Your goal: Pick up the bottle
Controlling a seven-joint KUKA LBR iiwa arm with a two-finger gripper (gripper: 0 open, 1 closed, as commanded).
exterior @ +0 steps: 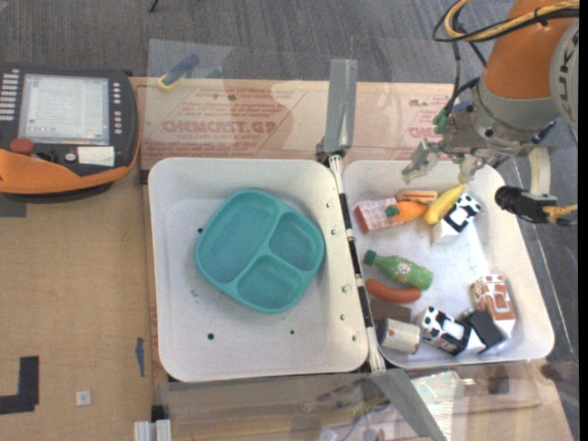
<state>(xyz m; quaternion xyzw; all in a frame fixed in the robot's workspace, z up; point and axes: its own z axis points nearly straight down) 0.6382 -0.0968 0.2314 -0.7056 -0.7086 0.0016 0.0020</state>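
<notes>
the arm is reaching in from the right, its gripper (447, 159) hanging open and empty over the right bin's (533, 274) far edge. the green bottle (398, 269) is lying mid-bin beside a red sausage (393, 291).

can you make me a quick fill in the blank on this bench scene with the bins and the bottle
1. The green bottle lies in the ____ bin as the camera sees it.
2. The teal divided plate has ____ compartments.
3. Just below the bottle lies a red ____.
4. The gripper hovers over the ____ edge of the right bin, apart from the bottle.

Missing words: right; three; sausage; far
</notes>
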